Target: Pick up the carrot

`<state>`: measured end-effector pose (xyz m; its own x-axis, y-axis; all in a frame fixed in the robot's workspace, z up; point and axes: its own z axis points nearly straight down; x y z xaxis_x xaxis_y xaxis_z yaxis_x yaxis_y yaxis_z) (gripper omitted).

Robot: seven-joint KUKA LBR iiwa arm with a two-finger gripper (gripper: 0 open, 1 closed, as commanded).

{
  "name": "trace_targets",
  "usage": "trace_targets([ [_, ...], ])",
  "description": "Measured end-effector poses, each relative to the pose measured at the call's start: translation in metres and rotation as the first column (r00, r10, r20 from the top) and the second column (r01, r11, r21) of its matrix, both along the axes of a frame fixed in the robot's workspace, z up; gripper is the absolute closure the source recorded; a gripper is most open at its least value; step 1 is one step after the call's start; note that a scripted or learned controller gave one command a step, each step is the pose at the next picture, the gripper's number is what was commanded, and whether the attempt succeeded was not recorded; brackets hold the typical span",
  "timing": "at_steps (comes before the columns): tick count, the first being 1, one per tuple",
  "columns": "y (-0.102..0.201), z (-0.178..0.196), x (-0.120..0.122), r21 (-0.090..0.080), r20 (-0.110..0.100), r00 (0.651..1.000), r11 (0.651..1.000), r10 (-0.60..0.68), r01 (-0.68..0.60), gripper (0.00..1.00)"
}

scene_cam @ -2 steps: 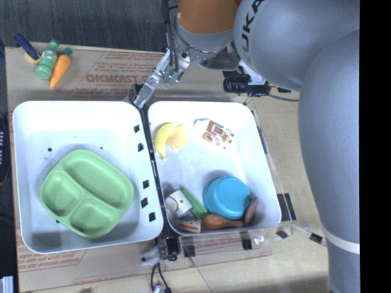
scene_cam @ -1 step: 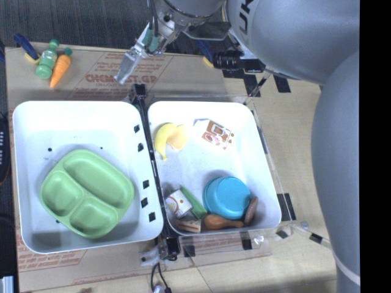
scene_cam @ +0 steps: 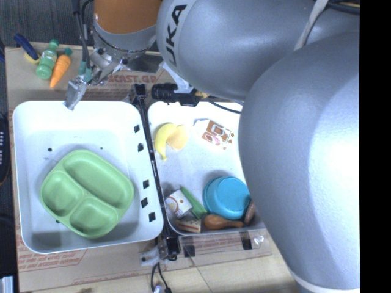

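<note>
Camera view, looking down at a slant: the grey arm (scene_cam: 256,60) enters from the right and covers most of the right side of the frame, with its orange band (scene_cam: 122,5) at the top centre. The hand (scene_cam: 78,90) hangs below that band, over the back rim of the left bin (scene_cam: 24,163). One metal fingertip points down and to the left, just at the bin's back edge. Whether the fingers are spread or pressed together cannot be told from this angle, and nothing is seen between them.

The carrot (scene_cam: 59,69) lies on the surface outside both bins, just beyond the hand toward the back left corner, tilted with its green top uppermost. It sits beside a green bottle-shaped toy (scene_cam: 46,63), touching or nearly touching it. A blue and yellow item (scene_cam: 25,46) lies further out past these.

In front of the hand, inside the left bin, rests a green divided tray (scene_cam: 87,191). To the hand's right, the right bin (scene_cam: 201,163) holds a banana (scene_cam: 164,138), a small printed packet (scene_cam: 215,134), a blue bowl (scene_cam: 226,197) and several small mixed items (scene_cam: 186,212) at its front edge.
</note>
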<state>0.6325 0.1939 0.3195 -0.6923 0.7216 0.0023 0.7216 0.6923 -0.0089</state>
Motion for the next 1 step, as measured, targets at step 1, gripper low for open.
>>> trace_targets([
  [1,0.0069,-0.231,-0.0137,-0.002,0.001,0.984,0.984,-0.178,0.178,0.0],
])
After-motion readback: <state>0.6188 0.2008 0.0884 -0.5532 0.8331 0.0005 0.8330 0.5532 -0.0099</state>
